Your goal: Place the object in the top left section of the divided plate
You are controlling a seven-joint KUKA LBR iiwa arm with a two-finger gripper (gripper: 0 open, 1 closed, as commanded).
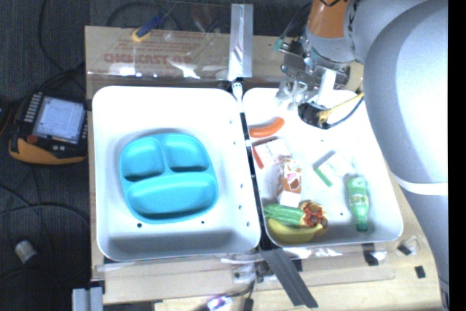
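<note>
- Claw (295, 95) hangs over the right white plastic bin's (378, 156) far corner; I cannot tell its state, and nothing shows in it.
- Nearest is the orange sausage-shaped toy (266, 127), just beside it.
- My blue divided plastic plate (169, 176) waits in the left bin.
- Risk, I judge: crowded toys make a misgrab likely.

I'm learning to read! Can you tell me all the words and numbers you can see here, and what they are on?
Clear plastic sheet behind the bins: red printed lettering, too blurred to read.
Small carton in the right bin: colored print, too small to read.
Green bottle: a label, too small to read.
Device with a screen on the floor: screen content, not readable.
So nothing here can be quoted for sure.
</note>
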